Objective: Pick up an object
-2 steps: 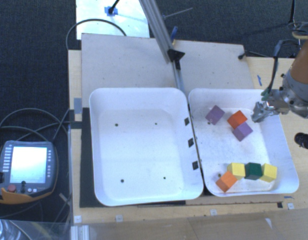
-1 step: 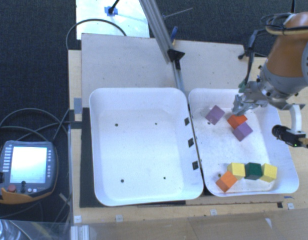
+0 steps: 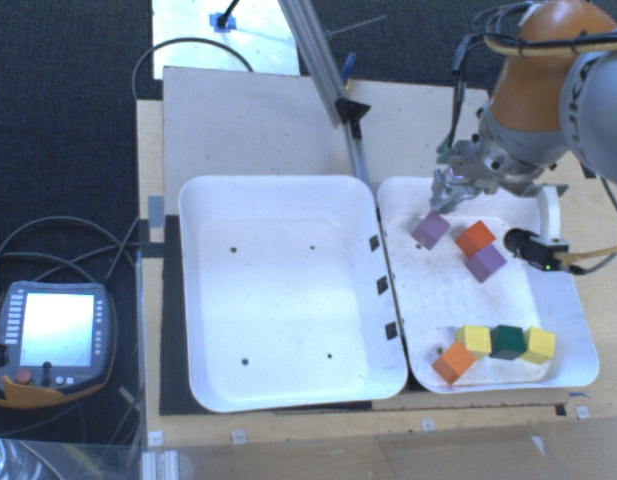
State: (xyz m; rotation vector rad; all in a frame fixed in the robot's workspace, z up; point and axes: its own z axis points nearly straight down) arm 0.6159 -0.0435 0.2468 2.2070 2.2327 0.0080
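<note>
Dark carpet around wooden bench [image 3: 258,118] w/ two shallow white bins side by side: left bin [image 3: 203,208], right bin [image 3: 578,353]. Grey arm [image 3: 588,88] w/ orange band reaching in from right, wrist over upper part of right bin. Gripper [image 3: 445,194] pointing down, tips just above and beside purple cube [image 3: 430,229] near bin's upper left; fingers look narrow, nothing seen between them, not clearly touching cube. Orange cube [image 3: 475,238] just right of that one, second purple cube [image 3: 485,263] touching its lower edge. Along bottom of right bin, row of blocks close together: orange block [image 3: 453,363] at left, then yellow cube [image 3: 475,340], green cube [image 3: 508,341], yellow cube no. 2 [image 3: 539,344]. Metal pole [image 3: 313,43] slanting across bench top. Teach pendant [image 3: 48,343] w/ lit screen on floor at left, cables looped around.
</note>
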